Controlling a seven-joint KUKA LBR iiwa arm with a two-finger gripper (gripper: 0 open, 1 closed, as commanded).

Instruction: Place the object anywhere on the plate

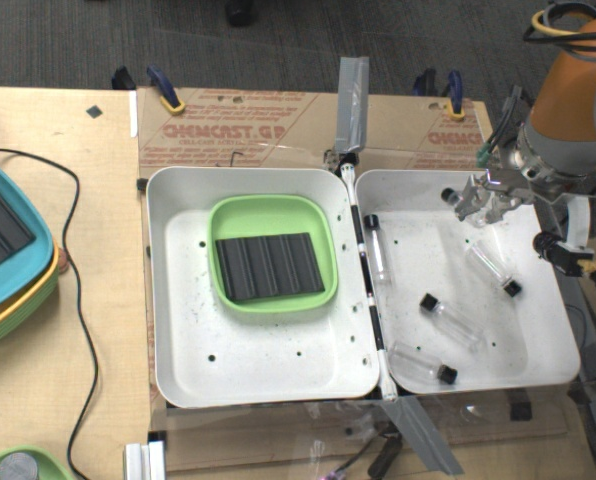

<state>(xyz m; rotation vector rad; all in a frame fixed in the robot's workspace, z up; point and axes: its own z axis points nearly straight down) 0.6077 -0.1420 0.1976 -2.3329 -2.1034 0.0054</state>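
a dark grey carpet runs behind a pale wooden bench [68,368], where a sheet of brown cardboard [248,128] lies under 2 shallow white bins set side by side. the left bin [178,348] holds 1 green plate [271,218], a squarish dish with rounded corners, and on it lies 1 dark ribbed mat [270,266]. the right bin [538,358] holds clear plastic vials with black caps; 4 can be counted, though the clear plastic makes the count unsure: 1 vial along the divider [374,251] at the bin's left wall, 1 vial at the right [494,269], 1 vial in the middle [450,320], and 1 vial near the front [421,363]. all lie flat on the bin floor, apart from each other and none on the plate. the grey arm with its orange band [573,88] reaches in from the right, and the hand [485,204] hangs over the far right part of the right bin. i cannot tell whether it is clenched or released. at the bench's left edge sit stacked teal and yellow-green trays [13,258], with a black cable [78,298] trailing past them.
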